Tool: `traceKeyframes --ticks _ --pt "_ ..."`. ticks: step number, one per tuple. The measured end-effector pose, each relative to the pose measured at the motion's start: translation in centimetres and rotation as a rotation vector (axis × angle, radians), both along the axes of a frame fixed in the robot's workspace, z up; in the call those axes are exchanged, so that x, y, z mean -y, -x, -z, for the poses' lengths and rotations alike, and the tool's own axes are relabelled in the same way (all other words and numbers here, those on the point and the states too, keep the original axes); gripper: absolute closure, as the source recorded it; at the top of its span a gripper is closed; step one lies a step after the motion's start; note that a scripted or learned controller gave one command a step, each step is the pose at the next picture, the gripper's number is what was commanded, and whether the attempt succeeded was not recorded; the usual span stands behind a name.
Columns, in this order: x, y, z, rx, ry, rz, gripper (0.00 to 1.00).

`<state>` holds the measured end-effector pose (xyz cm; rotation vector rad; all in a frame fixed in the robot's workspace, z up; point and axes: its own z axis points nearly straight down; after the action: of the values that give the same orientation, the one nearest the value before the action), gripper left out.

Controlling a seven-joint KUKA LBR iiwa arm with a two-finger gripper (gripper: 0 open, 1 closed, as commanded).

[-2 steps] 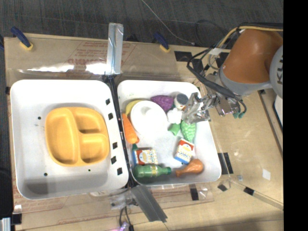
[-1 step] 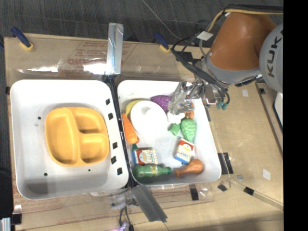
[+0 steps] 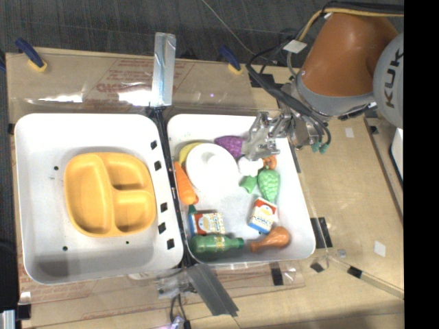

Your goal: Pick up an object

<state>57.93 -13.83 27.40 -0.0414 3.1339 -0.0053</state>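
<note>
Step in hand, judged: approach for a pick from the right bin (image 3: 306,233); no item lifted yet. To do it well: choose one piece w/ bare space around it, come down square, close only once the piece sits between the fingers, lift straight so neighbours aren't dragged. Right bin, near edge first: green bottle (image 3: 215,244) lying on its side along the front wall; brown drumstick-shaped toy (image 3: 271,238) just beside it to the right; small printed can (image 3: 208,222) behind the bottle; small white-and-blue carton (image 3: 262,216), tilted. Mid bin: orange carrot (image 3: 184,186) along the left wall; white round lid or plate (image 3: 210,168) covering part of a yellow item (image 3: 185,149); green leafy toy (image 3: 268,183), w/ a smaller pale green bit (image 3: 247,182) touching its left side. Far end: purple grape-like bunch (image 3: 231,144); small white-and-orange bit (image 3: 265,162). Hand (image 3: 263,136) hangs low over this far right corner, close above the white-and-orange bit & near the purple bunch; its metal fingers appear parted, w/ nothing between them – released, grasping nothing. Likeliest targets are those two, though items crowd there; risk of a pinch on two at once. Left bin (image 3: 27,184): one yellow divided tray (image 3: 110,192), three compartments, each bare. Worktop (image 3: 343,204) beyond the bins: black tape marks, cables by the arm.
</note>
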Motion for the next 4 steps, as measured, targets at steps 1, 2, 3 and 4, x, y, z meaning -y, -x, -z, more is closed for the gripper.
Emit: traceKeyframes --ticks 1,2,3,4 --pt "4.3 -3.5 0.5 -0.005 -0.001 -0.066 1.0" --pt "1.8 -7.9 -0.3 -0.003 -0.002 -0.095 1.0" --pt "1.8 -8.0 -1.6 0.002 0.001 -0.097 1.0" --pt "1.9 -8.1 -2.7 0.007 0.003 -0.099 1.0"
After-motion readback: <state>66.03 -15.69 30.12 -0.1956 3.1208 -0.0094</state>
